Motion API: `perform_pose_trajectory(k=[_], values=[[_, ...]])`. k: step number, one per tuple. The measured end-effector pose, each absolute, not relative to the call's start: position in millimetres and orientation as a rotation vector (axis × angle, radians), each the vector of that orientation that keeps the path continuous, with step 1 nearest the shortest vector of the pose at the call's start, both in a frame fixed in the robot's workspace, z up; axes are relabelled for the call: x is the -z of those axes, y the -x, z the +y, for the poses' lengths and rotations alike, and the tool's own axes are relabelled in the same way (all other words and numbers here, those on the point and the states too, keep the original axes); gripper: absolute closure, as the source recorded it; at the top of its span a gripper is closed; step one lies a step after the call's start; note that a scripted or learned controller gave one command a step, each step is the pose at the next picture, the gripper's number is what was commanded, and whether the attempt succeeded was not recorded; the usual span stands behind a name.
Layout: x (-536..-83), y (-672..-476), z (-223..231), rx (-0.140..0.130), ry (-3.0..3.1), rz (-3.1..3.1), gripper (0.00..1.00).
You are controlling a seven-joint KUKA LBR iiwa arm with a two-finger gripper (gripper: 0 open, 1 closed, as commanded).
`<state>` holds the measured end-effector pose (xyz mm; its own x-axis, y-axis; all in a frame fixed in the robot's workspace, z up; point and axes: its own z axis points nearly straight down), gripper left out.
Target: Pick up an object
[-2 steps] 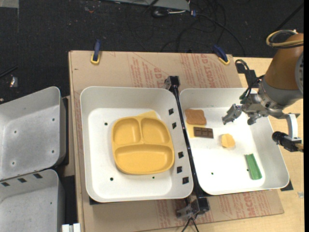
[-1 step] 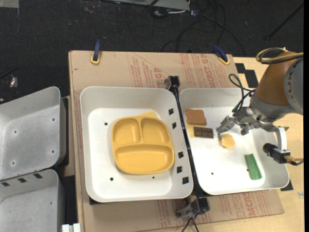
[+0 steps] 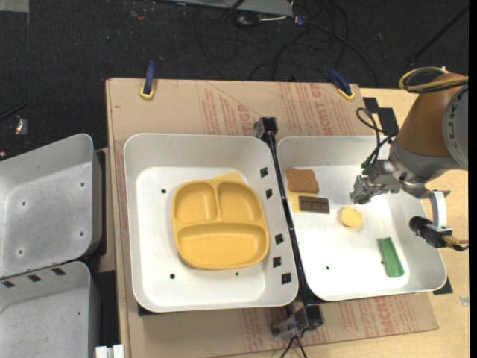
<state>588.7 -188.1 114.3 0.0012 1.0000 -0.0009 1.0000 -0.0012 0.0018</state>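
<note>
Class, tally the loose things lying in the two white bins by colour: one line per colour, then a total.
Yellow: 2 (divided tray, small round piece)
Brown: 2 (tan slab, dark bar)
Green: 1 (stick)
Total: 5

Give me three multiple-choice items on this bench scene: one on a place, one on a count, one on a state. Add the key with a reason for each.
1. Where does the yellow divided tray lie?
A. left bin
B. right bin
C. on the floor

2. How many loose items lie in the right bin?
A. two
B. four
C. six

3. How does the gripper stand?
A. above the right bin, holding nothing visible
B. clamped on the tray
C. over the left bin

Key: A, the tray fills the left bin; B, brown square, dark bar, yellow round piece, green stick; A, nothing shows between its fingers.
</note>
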Motion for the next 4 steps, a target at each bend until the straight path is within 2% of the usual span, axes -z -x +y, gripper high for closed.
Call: perform_pose_trajectory(k=[1,3,4], values=[[-165.5,-580.0,-189.6,-0.004,-2.22,2.215,1.0],[-289.8,-577.2,-193.2,-0.005,-2.213,2.22,1.0],[-287.3,-579.7,-139.7,-0.002,-2.213,2.23,1.0]])
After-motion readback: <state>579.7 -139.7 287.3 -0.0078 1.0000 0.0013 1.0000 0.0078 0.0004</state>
